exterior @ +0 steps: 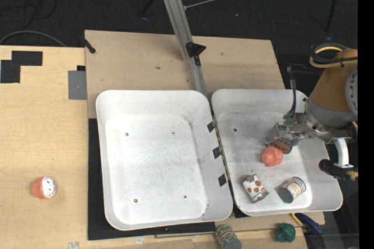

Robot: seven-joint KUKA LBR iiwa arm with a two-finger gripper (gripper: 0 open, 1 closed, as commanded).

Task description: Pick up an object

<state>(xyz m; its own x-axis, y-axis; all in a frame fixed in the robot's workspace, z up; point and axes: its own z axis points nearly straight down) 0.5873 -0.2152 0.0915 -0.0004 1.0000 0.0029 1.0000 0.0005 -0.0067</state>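
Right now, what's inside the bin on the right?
The right bin holds a red ball, a spotted carton and a small can. The end effector sits low just above the ball, covering the bin floor beneath it.

Grey arm (327,110), orange band above wrist, black cable along it; small metal pincer (282,138) at tip.

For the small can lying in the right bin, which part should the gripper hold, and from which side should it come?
The small can lies on its side near the front right corner of the right bin. Probably best to come straight down and close across its round body at mid-length, fingers on the curved sides. The patterned box lies apart, leaving room.
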